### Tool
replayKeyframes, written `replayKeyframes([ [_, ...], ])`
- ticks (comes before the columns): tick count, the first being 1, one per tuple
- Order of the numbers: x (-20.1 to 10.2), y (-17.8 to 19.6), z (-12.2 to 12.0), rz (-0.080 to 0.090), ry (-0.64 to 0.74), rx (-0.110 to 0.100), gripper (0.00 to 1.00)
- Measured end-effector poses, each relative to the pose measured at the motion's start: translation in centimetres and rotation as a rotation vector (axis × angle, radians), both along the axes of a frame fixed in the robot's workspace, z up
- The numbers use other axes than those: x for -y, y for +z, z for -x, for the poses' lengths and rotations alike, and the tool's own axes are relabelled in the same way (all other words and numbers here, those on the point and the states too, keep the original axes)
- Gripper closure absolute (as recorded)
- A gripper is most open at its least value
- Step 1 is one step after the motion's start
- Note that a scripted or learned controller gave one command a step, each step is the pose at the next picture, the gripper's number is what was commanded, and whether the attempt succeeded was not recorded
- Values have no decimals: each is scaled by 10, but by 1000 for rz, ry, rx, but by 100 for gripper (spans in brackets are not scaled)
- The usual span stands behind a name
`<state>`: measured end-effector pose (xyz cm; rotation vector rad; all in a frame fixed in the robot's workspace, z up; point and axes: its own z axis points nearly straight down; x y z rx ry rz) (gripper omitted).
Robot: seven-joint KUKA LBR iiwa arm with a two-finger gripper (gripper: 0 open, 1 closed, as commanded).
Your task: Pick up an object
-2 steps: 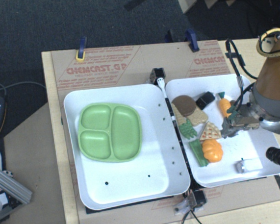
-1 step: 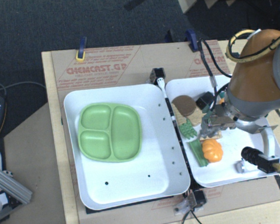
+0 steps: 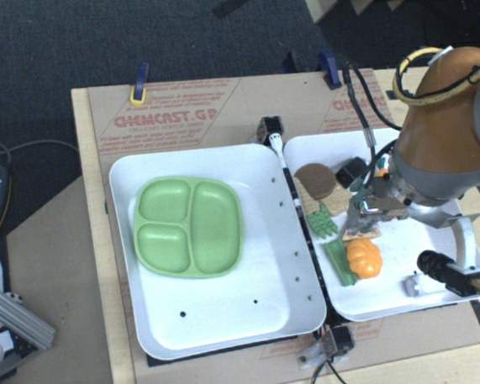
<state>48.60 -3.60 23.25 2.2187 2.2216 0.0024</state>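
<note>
Gripper low over right bin, how far open I cannot tell; orange object just at its 6 o'clock, green strip touching at 9; risk: off-centre close rolls it aside or snags the strip.

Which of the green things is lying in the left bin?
The large divided green plate, alone in the left bin. The ridged green piece and the dark green strip lie in the right bin.
</note>
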Motion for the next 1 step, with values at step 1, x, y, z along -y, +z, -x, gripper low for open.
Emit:
replayKeyframes([
  [1, 0, -18, 4, -1, -1, -6, 100],
])
